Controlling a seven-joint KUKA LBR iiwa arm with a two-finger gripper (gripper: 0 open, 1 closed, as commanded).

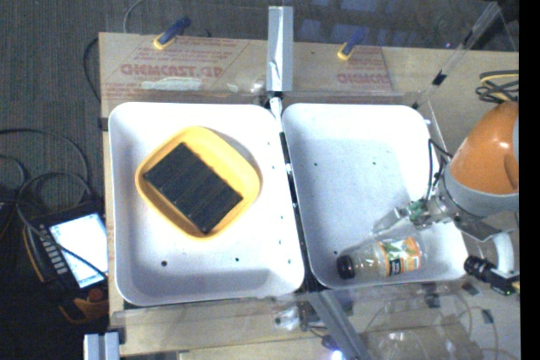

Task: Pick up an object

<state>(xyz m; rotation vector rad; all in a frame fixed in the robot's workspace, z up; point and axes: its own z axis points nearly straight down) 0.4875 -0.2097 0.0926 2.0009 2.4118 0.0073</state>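
A clear plastic bottle (381, 258) with a black cap and an orange label is lying on its side in the right bin (354, 139), just below the end effector (413, 215). Its long axis is running nearly left to right, cap pointing left. The end effector is hovering just above the bottle's right half; whether it is apart or together cannot be told. Well to its left, the left bin (126, 181) is holding a glossy yellow dish (160, 156) carrying a dark ribbed square block (192, 186).
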